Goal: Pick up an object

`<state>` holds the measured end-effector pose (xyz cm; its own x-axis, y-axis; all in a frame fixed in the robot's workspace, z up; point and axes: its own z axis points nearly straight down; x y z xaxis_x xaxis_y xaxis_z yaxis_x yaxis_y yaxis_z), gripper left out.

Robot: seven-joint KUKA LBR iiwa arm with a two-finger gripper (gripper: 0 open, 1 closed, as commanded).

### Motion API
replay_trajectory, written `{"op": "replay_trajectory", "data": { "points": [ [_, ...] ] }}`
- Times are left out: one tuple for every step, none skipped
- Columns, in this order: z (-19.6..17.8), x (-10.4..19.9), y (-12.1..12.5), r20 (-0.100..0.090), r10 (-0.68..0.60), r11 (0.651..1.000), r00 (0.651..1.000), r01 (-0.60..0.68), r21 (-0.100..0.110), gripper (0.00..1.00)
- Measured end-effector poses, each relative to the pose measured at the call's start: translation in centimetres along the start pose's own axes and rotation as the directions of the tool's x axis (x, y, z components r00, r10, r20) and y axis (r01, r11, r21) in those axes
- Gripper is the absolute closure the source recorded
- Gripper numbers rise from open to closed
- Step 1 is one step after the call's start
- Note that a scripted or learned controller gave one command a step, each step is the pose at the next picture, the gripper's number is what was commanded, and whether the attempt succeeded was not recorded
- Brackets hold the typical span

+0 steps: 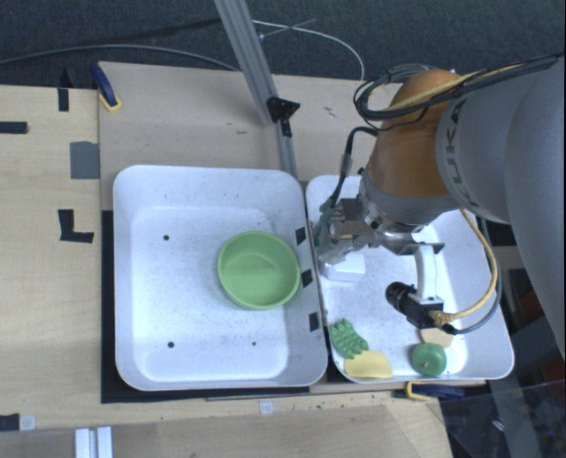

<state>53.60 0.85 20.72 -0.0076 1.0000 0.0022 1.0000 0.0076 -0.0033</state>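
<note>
Arm (492, 132) is reaching in from the right and hanging over the right bin (488, 351), orange band sitting above the wrist. Gripper (343, 256) is pointing down at the near-left part of that bin, right next to the divider between the two bins. A small white block (349, 267) is lying under the gripper tip; can't tell if it's touching it or being held. State of the jaws: can't tell, the wrist body is blocking the view.

Green bowl (258, 270) is sitting upright in the left bin (168, 198), toward the edge nearest the right bin, well apart from the gripper.

Relative to the gripper, lower in the right bin: a green ridged piece (347, 336) is lying near the divider, a yellow piece (370, 364) is sitting just beside it at the bin's front edge, and a green round thing (428, 358) is sitting further right along the same edge. A black part (403, 300) with a yellow cable (483, 294) is hanging off the arm, above the round thing.

Both bins are resting on the worktop (34, 284). A grey pole (249, 51) is running up from the back edge of the left bin.
</note>
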Motion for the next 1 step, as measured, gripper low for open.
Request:
{"op": "replay_trajectory", "data": {
  "points": [
    [-1.58, 4.79, 0.11, 0.000, 0.001, 1.000, 1.000, -0.001, -0.002, 1.00]
  ]
}}
